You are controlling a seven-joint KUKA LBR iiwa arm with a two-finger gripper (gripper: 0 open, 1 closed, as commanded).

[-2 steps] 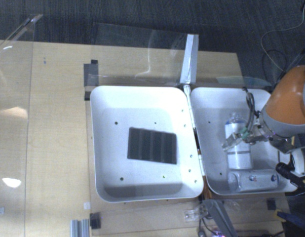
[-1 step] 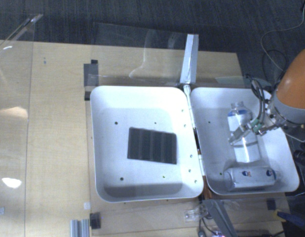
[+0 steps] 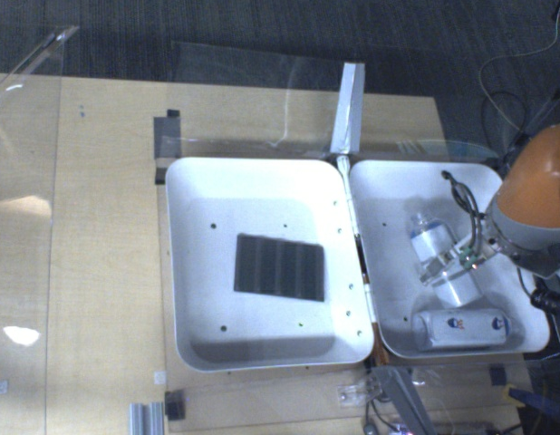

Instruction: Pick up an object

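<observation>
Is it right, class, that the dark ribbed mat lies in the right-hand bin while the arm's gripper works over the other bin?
Not quite. The camera view shows the dark ribbed mat lying flat in the left bin, not the right one. The gripper is down in the right bin, near a pale oblong object by that bin's front wall. So mat and gripper are indeed in different bins.

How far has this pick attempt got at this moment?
Done: the arm has reached into the right bin. In hand: the gripper is low over a pale grey object near the front wall. Left: a confirmed grasp and lift. The dark ridged pad lies in the left bin.
</observation>
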